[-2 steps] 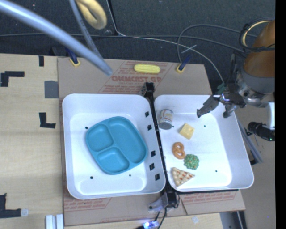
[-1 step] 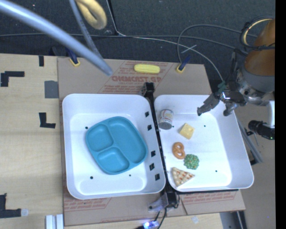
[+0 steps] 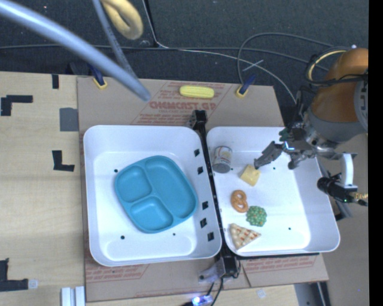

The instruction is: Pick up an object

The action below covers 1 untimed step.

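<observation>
- Gripper [image 3: 265, 159] low over the right bin [image 3: 311, 206], fingertip area just above the cheese wedge [image 3: 251, 175] — finger state: cannot tell.
- Same bin: can [image 3: 222, 159], pretzel [image 3: 239, 201], broccoli [image 3: 257, 216], pizza slice [image 3: 243, 235].
- Left bin [image 3: 102, 155]: blue divided plate [image 3: 155, 193].

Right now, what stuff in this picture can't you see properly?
- The gripper, in the camera view: too small and dark to tell what it is doing above the cheese wedge.
- The arm: cut off by the view's right edge.
- The small can: its label is too blurred to read.
- The yellow object at the top: partly cut off by the top edge and crossed by a grey pole.
</observation>
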{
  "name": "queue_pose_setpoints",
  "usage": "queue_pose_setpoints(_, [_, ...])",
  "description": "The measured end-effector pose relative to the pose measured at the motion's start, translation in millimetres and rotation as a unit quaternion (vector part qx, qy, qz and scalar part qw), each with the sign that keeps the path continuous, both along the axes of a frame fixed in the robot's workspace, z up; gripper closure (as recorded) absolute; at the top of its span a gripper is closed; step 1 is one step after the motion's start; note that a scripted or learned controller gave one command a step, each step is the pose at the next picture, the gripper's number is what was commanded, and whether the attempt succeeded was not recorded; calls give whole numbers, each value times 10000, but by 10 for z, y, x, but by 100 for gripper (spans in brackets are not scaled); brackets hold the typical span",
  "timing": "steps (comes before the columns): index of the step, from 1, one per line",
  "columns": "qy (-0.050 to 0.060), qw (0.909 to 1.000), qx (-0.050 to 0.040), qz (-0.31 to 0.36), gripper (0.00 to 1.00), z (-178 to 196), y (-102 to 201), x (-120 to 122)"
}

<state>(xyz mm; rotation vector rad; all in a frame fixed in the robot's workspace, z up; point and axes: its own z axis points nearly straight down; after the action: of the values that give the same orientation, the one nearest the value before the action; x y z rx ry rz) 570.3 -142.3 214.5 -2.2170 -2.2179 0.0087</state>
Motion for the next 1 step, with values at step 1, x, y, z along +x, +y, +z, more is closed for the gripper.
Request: queue_pose_setpoints(1, [-5,10000,2,3,0,-501,63,-88])
